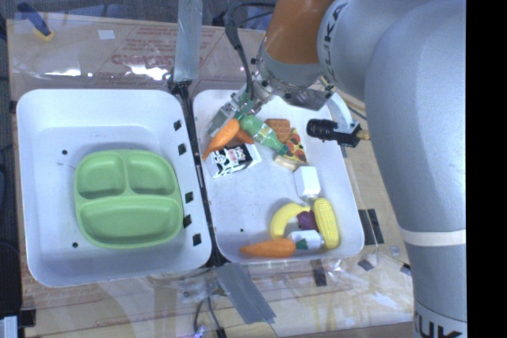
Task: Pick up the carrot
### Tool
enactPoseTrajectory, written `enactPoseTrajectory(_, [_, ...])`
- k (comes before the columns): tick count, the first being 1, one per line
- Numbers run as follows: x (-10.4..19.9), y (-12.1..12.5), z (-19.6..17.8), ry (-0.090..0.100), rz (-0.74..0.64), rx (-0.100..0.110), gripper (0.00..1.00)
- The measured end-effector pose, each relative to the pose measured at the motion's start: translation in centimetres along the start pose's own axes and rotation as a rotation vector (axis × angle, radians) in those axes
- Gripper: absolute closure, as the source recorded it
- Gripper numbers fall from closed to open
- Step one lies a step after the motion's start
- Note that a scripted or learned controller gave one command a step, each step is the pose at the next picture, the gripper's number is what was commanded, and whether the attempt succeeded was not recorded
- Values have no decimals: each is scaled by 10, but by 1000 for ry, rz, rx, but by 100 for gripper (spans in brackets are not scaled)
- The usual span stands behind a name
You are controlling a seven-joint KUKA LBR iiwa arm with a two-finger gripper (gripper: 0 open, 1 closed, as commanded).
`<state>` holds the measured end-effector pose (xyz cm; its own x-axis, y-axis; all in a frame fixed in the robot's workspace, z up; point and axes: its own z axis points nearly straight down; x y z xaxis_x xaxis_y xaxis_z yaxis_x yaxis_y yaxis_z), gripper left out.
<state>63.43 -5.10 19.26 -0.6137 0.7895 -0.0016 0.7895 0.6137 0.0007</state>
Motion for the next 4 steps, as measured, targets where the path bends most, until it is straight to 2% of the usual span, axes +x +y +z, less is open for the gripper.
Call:
enactPoseTrajectory(1, [-27, -9, 0, 0, 320, 1, 0])
enactPoseTrajectory(2, [-3, -1, 1, 4, 261, 5, 0])
enactPoseTrajectory(3, [-54, -20, 87, 0, 539, -2, 0])
enactPoseTrajectory(4, [-53, -19, 77, -1, 531, 0, 100])
